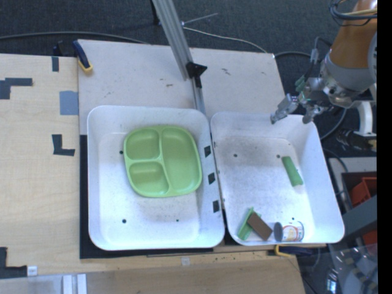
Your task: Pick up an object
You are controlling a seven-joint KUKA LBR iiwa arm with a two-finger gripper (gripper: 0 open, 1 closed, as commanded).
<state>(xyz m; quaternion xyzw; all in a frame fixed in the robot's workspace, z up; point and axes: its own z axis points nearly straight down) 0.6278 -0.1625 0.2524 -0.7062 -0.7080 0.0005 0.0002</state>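
- Lying along the near wall of the right bin (318, 164), closest to the camera, is a small cluster: a green block (246, 224) leaning against a brown block (260, 228), and just beside them a small can (289, 232) on its side with a white and orange label
- None of these three has been lifted; all rest on the bin floor, so any of them could serve as the object to pick up
- Further back in the same bin, toward its right wall, a green cylinder (292, 170) lies flat and alone, well apart from the near cluster; I judge it the easiest target, since nothing crowds it
- Across the divide, the left bin (98, 164) carries a green divided plate (163, 161) with three compartments, lying flat near the middle
- At the far right corner of the right bin the hand (293, 111) hangs over the rim, well apart from every object; its fingers are too small and dark against the clutter for me to tell whether they are apart or together, though nothing shows between them
- Behind it the grey arm with its orange band (354, 38) reaches in from the right, over the edge of the worktop (141, 72)
- Judging from this, the task is at its start: no grasp is made and nothing is raised, so the whole approach, the descent onto an object, the closing and the lift are all left to do
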